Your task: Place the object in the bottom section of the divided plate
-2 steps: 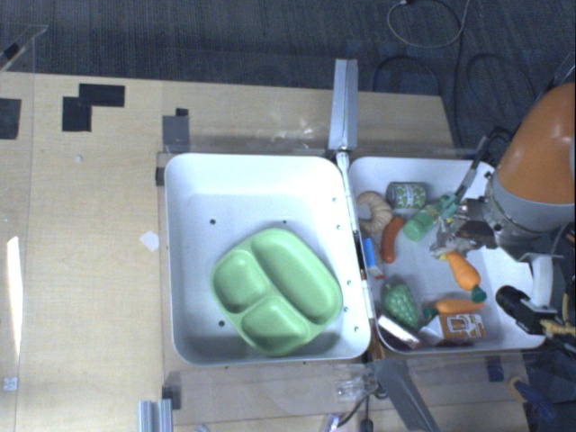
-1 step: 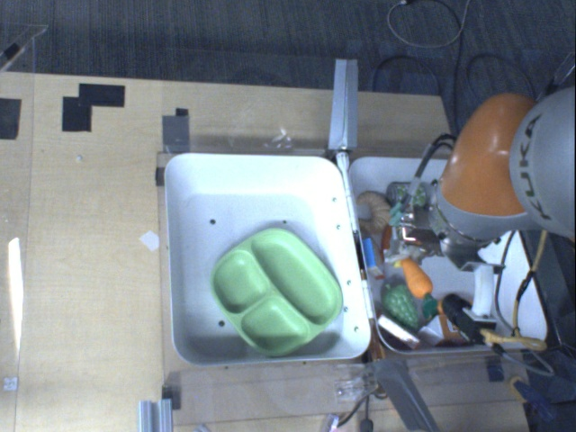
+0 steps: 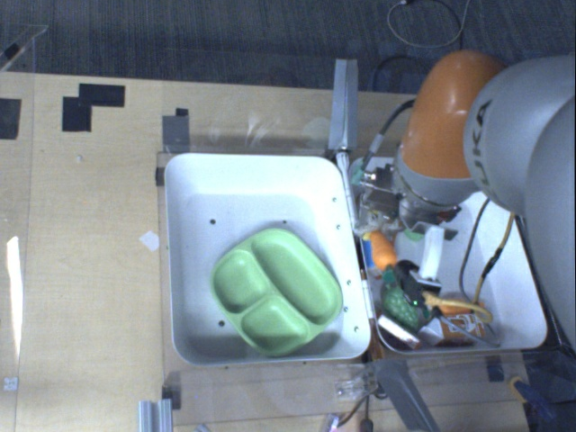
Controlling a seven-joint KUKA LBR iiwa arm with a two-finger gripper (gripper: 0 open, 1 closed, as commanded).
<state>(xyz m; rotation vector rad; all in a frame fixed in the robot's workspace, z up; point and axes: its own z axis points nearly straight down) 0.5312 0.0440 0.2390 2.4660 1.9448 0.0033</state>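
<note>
A green divided plate [image 3: 277, 290] lies in the left white bin [image 3: 202, 196], toward its front right, with nothing in its three sections. The arm reaches down into the right bin [image 3: 522, 327], and its gripper [image 3: 396, 228] is low over the bin's left side, just above an orange round object [image 3: 382, 252]. The wrist hides the fingers. Below the orange object lie a dark green item [image 3: 402, 306], a yellow banana-like piece [image 3: 459, 308] and a printed packet [image 3: 457, 329].
A metal divider post [image 3: 342, 106] stands between the two bins at the back. The grey arm body [image 3: 531, 151] and its orange band [image 3: 445, 115] cover much of the right bin. Black cables [image 3: 432, 16] run across the dark floor behind.
</note>
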